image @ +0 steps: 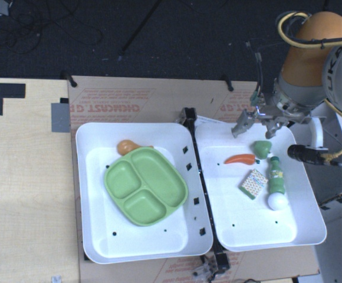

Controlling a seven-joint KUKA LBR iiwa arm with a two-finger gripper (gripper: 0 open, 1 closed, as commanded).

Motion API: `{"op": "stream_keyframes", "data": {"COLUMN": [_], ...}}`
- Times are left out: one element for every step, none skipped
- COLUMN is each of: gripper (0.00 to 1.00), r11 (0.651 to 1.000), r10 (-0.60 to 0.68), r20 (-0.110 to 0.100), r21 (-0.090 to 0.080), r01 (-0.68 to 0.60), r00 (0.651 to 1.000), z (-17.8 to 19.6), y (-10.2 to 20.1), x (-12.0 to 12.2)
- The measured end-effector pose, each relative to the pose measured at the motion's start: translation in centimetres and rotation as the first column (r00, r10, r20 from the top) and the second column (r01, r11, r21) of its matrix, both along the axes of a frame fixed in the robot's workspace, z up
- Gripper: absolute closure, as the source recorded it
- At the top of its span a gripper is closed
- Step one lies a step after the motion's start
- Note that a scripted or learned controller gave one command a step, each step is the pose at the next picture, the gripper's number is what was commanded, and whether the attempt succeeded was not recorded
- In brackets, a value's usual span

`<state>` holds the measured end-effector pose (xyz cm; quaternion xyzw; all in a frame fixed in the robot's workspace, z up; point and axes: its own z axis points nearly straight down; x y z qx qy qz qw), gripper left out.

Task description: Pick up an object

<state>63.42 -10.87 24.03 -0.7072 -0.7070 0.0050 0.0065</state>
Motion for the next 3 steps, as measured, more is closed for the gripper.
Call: {"op": "stream_keyframes", "data": {"gripper": [0.0, 0.0, 0.0], "r11": [1.0, 1.0, 1.0], "r10": [0.002, 0.0, 0.0], "r20": [0.013, 0.009, 0.01], "r21": [-0.001, -0.002, -0.002], "r01": [-0.002, 0.0, 0.0], "r00": [1.0, 1.0, 1.0], "z": [0.8, -5.4, -11.3], "y": [0.0, -0.6, -0.9], "x": [0.2, 0.0, 0.6]}}
